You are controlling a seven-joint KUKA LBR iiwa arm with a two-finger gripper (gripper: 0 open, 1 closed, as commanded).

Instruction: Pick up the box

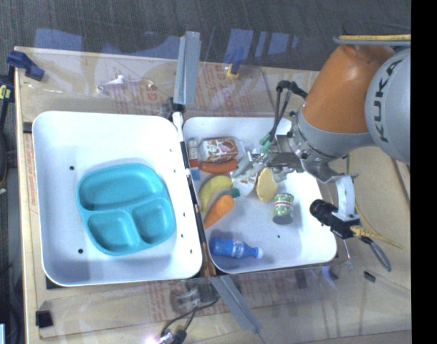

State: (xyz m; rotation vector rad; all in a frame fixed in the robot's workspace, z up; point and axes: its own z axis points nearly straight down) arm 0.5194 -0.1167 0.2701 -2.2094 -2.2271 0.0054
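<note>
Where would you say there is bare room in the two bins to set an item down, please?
The left bin has bare floor all around the blue divided tray, widest along its top and left. In the right bin, floor is bare between the blue bottle and the small can. Its upper left is crowded: box, sausage, banana, carrot, under the gripper.

Box lies in right bin beside sausage.
</note>
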